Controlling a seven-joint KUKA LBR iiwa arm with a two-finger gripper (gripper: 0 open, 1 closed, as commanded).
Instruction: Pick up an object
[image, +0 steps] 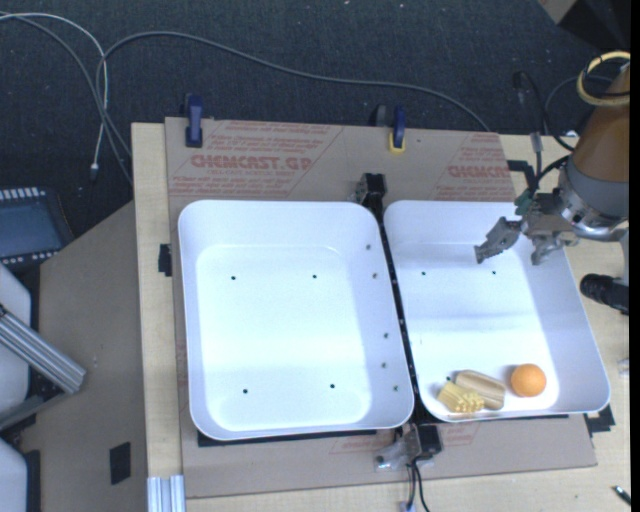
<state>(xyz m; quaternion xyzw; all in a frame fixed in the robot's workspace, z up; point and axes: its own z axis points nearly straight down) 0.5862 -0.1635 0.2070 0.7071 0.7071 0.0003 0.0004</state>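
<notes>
My grey arm comes in from the right edge, its orange band high near the top corner. Its two-finger end effector (520, 245) hangs low, fingers spread apart and pointing down and leftward, with nothing between them.

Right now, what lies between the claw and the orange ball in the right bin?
In the camera view, bare white bin floor separates the claw from the orange ball.

Right bin (560, 300) floor mostly open; orange (528, 380), bread roll (480, 384), corn (461, 400) clustered at near edge, close together. Gripper (519, 243) hung over far part, fingers spread. Left bin (200, 300) floor unobstructed.
</notes>
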